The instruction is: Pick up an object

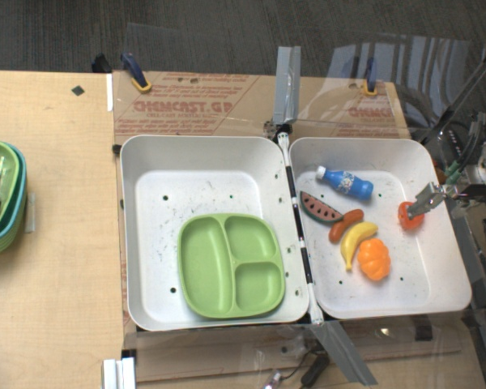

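Robot lab: clamped cardboard (pixel 194 104), twin white bins (pixel 138 217) on bench (pixel 49 298)

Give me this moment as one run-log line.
gripper: right bin, over red toy, grasp unconfirmed | rest there: blue bottle, watermelon slice, sausage, banana, orange toy | left bin: green tray

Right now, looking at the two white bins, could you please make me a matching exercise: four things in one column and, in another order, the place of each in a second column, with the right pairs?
Things:
1. green plate
2. blue bottle
3. banana
4. watermelon slice

Places:
A. right bin, near its far wall
B. left bin
C. right bin, beside the dividing wall
D. right bin, touching the orange fruit

Pairs: 1-B, 2-A, 3-D, 4-C
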